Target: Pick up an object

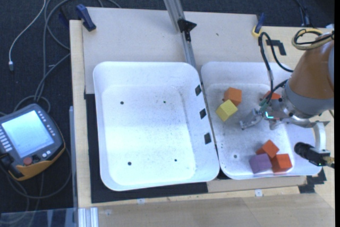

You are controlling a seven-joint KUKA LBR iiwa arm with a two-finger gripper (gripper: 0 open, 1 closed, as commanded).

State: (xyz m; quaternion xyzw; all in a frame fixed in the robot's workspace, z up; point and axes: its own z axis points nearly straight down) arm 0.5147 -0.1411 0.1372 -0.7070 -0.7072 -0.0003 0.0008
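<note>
A: Camera view puts the nearest candidates, a yellow block and an orange block, at about ten o'clock in the right bin. They touch or nearly touch; I cannot say which.

B: And the gripper?

A: Low over the bin floor, just toward four o'clock from the yellow block, not on it. Whether the jaws stand apart or together I cannot tell; they are small and blurred against the white. Nothing is visible between them.

B: So the step in hand, as I judge it, is lining up on one block before closing.

A: Agreed. I would take the yellow one, since it sits clear on its four o'clock side. The jaws should straddle two opposite flat faces, not a corner, or the block will likely twist out.

B: Its neighbour is the risk. Come down too far toward twelve and one jaw may land on the orange block.

A: The other choices are a cluster at five o'clock in the same bin: a purple block with two orange-red blocks pressed against it, packed tighter, so harder to get jaws around.

B: The left bin on the surface is well apart and plays no part yet.
</note>
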